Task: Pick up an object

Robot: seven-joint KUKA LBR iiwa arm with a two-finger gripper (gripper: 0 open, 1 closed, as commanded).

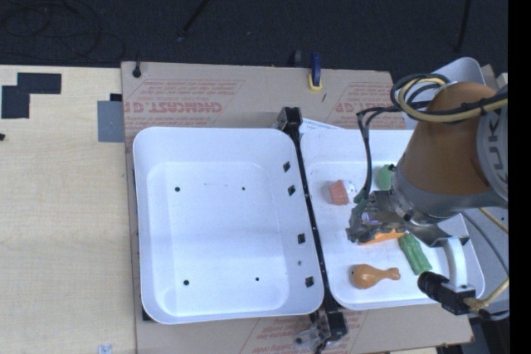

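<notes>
The flat orange plastic piece [387, 237] lies right under our jaws [365, 230] in the right white bin [342, 152], its long axis running out to their right; their spread we cannot tell. A green cylinder [414, 254] lies beyond, a tan gourd-shaped toy [372, 276] nearer us.

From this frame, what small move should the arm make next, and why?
Probably a short straight descent. The gripper hangs low in the right bin, directly by the orange piece, with a green stick close beside. Whether the fingers touch anything is unclear. The pink block and tan gourd lie apart.
</notes>
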